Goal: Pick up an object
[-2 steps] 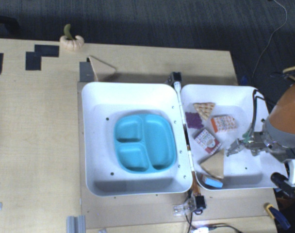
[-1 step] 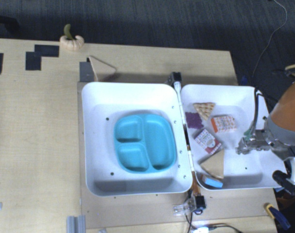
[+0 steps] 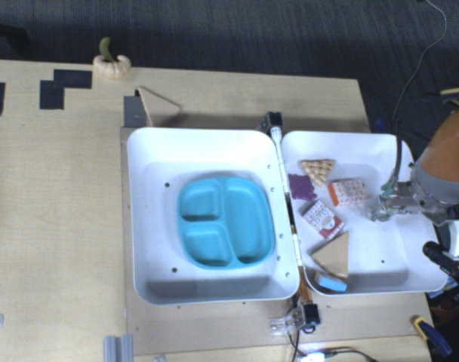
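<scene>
Two shallow white plastic bins sit side by side on a pale wooden bench point(image 3: 56, 225), their walls smooth and rounded at the corners. The left bin point(image 3: 150, 202) holds a glossy turquoise tray point(image 3: 226, 221) with three moulded compartments, lying flat near the middle. The right bin point(image 3: 380, 266) carries a loose scatter of small things along its left half: a tan waffle-patterned wedge point(image 3: 318, 170) at the top, a dark purple piece point(image 3: 301, 187) just below it, a small red-and-white packet point(image 3: 348, 192) to the right, a printed pink-and-white packet point(image 3: 321, 219), a beige triangular slice point(image 3: 334, 253) and a blue piece point(image 3: 333, 283) in the lower left corner. The gripper point(image 3: 382, 206), a metallic fixture at the end of the grey arm with its orange band, hangs over the bin's right half, just right of the red-and-white packet and apart from it; whether it is open or closed cannot be told, and nothing visible is in its hold. A small gourd-shaped object point(image 3: 110, 65) rests at the bench's far edge.
</scene>
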Robot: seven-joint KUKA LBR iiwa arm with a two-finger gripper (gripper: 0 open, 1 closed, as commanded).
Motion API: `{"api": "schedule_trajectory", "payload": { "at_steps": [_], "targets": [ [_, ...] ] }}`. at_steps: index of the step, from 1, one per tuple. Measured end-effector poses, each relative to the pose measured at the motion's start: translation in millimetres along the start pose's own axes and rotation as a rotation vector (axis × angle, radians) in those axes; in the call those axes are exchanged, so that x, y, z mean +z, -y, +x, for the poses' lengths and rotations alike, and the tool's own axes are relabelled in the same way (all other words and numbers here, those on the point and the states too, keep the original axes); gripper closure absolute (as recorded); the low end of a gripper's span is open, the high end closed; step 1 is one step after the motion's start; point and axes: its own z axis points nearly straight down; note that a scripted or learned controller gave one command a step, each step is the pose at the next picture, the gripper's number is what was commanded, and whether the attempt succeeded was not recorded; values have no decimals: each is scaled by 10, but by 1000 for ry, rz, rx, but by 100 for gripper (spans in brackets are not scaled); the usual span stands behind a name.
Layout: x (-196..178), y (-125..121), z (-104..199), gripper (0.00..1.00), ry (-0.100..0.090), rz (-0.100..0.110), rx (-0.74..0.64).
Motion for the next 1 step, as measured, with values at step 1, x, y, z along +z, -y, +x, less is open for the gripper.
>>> {"api": "schedule_trajectory", "payload": {
  "at_steps": [1],
  "targets": [
    [6, -1, 17, 0, -3, 1, -2]
  ]
}}
